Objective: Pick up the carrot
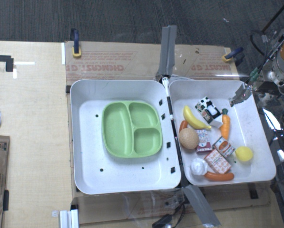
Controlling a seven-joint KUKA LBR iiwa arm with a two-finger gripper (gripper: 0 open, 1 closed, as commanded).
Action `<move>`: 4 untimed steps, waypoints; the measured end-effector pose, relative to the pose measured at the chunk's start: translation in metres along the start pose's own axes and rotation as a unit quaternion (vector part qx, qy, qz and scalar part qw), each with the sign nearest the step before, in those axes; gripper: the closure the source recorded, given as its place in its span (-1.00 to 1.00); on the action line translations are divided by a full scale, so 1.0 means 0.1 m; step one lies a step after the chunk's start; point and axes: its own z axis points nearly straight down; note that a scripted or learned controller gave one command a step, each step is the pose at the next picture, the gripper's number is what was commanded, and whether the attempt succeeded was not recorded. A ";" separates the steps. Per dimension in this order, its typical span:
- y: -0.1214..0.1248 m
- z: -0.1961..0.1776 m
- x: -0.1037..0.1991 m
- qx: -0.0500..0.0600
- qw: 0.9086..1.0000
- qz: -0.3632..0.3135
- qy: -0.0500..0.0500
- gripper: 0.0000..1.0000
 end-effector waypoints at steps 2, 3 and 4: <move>-0.01 1.79 -0.33 -0.002 0.982 -0.188 0.000 -1.00; 0.08 1.78 -0.42 -0.003 0.960 -0.281 -0.001 -1.00; 0.08 1.69 -0.43 -0.004 0.960 -0.278 -0.001 1.00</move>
